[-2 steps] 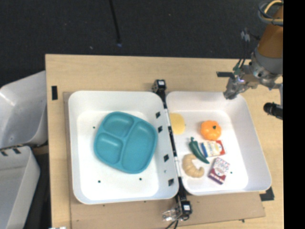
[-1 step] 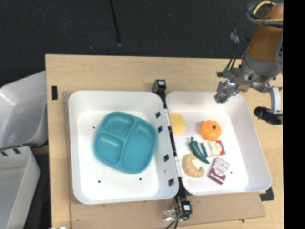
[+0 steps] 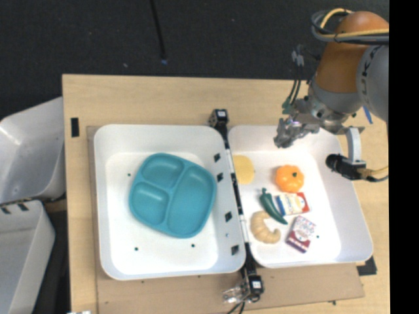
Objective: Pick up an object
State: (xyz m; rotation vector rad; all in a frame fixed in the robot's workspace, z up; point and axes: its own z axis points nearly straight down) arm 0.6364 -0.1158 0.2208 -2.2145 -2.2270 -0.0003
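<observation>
From the camera view, looking down on the table [image 3: 157, 90], my hand [image 3: 288, 135] hangs over the far edge of the right bin [image 3: 340, 234], near its back wall. It is seen from above and in shadow, so I cannot tell how it is set, and I see nothing in it. By my reckoning the task has hardly begun: every object lies on the bin floor and nothing is lifted. What is left is to choose one, come down on it, close and raise it.

The nearest candidates are the orange pumpkin-like toy [image 3: 289, 178], just in front of my hand toward the near side, and the pale yellow round piece [image 3: 243, 169] against the divider between the bins. Both are roughly round, with no real long axis; the pumpkin's little stem faces up.

Further toward the near side lie the green pepper [image 3: 269, 206], long and thin, running from far-left to near-right, and touching it a small white carton [image 3: 292, 205] lying across, its length left to right. The croissant [image 3: 264, 228] curves with its ends pointing right. A dark red packet [image 3: 300, 234] lies tilted just beside it.

The left bin [image 3: 105, 254] bears a blue divided plate [image 3: 173, 194], well apart from my hand.
</observation>
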